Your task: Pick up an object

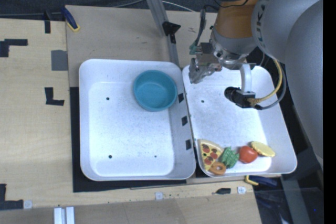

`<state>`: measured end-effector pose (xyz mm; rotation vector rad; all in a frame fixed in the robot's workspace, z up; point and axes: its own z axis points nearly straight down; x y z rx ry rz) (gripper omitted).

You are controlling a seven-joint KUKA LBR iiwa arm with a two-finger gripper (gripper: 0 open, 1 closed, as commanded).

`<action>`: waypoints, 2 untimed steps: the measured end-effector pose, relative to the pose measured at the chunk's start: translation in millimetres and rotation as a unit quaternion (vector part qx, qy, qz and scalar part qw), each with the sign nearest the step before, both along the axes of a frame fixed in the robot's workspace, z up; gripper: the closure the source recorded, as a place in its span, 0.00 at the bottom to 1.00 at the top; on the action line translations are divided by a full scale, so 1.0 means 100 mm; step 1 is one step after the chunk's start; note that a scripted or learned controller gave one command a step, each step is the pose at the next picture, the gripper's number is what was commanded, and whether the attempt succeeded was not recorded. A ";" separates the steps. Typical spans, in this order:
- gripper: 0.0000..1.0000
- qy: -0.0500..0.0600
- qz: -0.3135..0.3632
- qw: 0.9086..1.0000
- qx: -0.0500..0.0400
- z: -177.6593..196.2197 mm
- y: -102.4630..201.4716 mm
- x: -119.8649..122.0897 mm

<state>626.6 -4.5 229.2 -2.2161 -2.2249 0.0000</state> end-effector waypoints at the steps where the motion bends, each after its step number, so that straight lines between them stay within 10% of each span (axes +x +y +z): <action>1: 1.00 -0.001 0.000 1.000 0.000 0.09 0.43 -0.19; 2: 1.00 0.000 0.000 1.000 0.000 0.15 0.92 -0.41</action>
